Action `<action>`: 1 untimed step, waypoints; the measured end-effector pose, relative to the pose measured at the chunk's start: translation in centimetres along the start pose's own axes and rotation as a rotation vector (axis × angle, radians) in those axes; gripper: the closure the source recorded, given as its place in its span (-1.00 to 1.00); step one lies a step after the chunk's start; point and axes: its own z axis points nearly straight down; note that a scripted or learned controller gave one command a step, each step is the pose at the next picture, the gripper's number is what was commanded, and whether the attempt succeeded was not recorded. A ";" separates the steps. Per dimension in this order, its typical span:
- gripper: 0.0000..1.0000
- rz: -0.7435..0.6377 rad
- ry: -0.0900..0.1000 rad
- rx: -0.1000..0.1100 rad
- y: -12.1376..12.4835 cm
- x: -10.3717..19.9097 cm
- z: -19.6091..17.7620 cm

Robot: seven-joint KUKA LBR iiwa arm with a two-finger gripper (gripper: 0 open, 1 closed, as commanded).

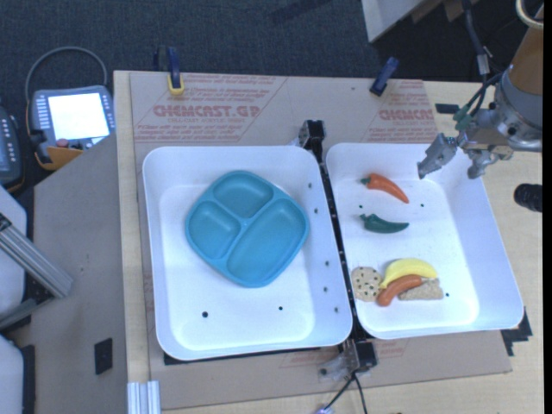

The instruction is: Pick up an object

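While the gripper (454, 161) hangs spread at the upper right of the frame, above the far edge of the right bin (483, 257), nothing sits between its fingers.

Camera view: candidate objects all lie in the right bin. An orange pepper (385, 187) lies nearest the gripper, a green pepper (382, 224) just below it in the frame. Lower down, a banana (409, 270), a sausage (398, 290), a cookie (366, 282) and a bread slice (425, 292) crowd together, touching. The left bin (172, 317) holds a blue divided plate (247, 228).

Risks, in my judgement: both peppers are slim and low, so a slightly offset descent could close on air or nudge them aside. The clustered group invites a grip on two items, or a slip off the curved banana. The bin wall near the gripper could foul a finger.
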 end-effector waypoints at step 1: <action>-1.00 -0.003 -0.002 -0.014 0.2 0.1 -0.8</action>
